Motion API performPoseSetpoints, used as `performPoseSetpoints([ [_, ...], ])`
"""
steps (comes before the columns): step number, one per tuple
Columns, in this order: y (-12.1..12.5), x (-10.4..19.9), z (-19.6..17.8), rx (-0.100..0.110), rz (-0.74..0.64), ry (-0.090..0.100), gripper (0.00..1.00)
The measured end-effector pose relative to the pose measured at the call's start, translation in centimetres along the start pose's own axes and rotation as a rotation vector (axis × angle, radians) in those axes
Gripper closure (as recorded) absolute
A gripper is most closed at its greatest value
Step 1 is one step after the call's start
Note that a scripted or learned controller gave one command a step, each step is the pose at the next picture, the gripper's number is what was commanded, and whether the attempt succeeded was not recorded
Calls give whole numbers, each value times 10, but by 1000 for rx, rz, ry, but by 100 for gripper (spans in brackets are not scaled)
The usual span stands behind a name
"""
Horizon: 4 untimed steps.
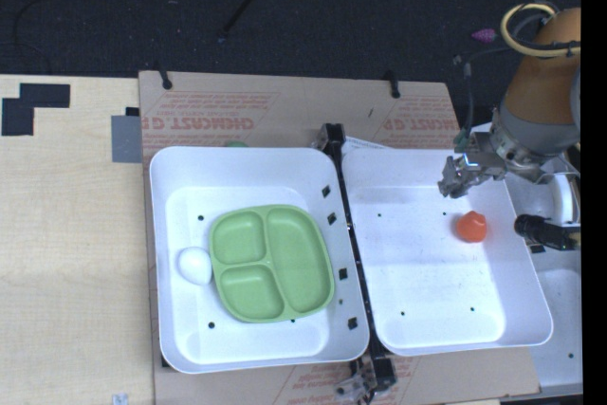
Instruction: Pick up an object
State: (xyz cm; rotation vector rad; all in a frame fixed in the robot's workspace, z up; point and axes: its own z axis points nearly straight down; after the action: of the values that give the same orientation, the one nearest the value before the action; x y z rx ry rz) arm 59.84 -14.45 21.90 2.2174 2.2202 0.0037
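A small orange-red object (471, 227) lies on the floor of the right bin (427, 318), near its right wall. My gripper (456, 177) hangs over the upper right part of that bin, up and to the left of the orange-red object and apart from it. Nothing shows between its fingers. In the left bin (180, 175) a green three-compartment plate (271, 262) lies flat, with a white egg-shaped object (195, 265) touching its left edge.
The two bins meet at a black divider with clips (343, 242). A cardboard sheet (285, 109) lies under both bins. A black fixture (541, 230) sticks in at the right bin's right edge. Cables and a yellow ring (524, 26) hang by the arm.
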Motion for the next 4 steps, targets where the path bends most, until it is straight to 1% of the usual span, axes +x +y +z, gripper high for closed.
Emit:
performPoseSetpoints([
  [1,-7,6,-53,1,-1,1,100],
  [2,-17,50,-55,7,-2,3,100],
  [3,-20,103,-55,8,-3,3,100],
  [4,-34,162,-52,9,-4,3,100],
])
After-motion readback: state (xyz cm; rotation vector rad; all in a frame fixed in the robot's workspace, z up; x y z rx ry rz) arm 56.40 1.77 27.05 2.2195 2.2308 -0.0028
